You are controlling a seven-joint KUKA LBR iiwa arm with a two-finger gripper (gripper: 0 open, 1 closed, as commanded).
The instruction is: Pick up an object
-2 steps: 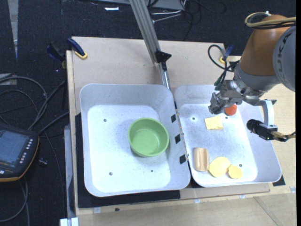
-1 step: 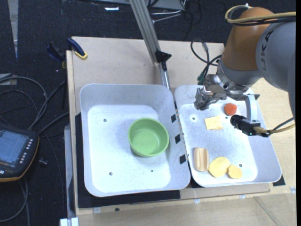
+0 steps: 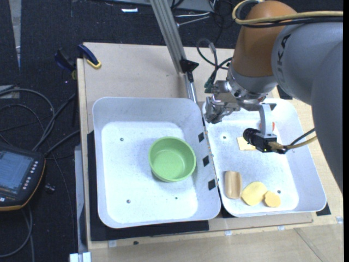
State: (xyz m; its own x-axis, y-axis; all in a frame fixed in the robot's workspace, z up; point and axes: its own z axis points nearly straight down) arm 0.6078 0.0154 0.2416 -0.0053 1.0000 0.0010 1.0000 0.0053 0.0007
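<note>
- Camera view looks down on two white bins on the bench: the left bin [image 3: 109, 201] carries a green bowl [image 3: 172, 158], upright and near its middle.
- The right bin [image 3: 305, 195] carries the likely targets: a tan cylinder-like piece [image 3: 233, 184] near the front, with a pale yellow lump [image 3: 253, 192] just beside it and a smaller orange-yellow piece [image 3: 272, 200] touching or nearly touching that lump.
- A flat yellow scrap [image 3: 244, 143] lies farther back in the right bin, partly covered by a black fitting on the arm.
- The gripper [image 3: 216, 112] hangs over the far left corner of the right bin, close to the dividing rim, well apart from the front cluster.
- Whether the fingers are open or closed I cannot tell; they read as a dark blur, and nothing is seen between them.
- Risk: a descent from here would probably meet bare bin floor or the rim between bins, since no object lies under the gripper.
- Risk: the front pieces crowd together, so a grasp there may nudge a neighbour or roll the rounded lump away.
</note>
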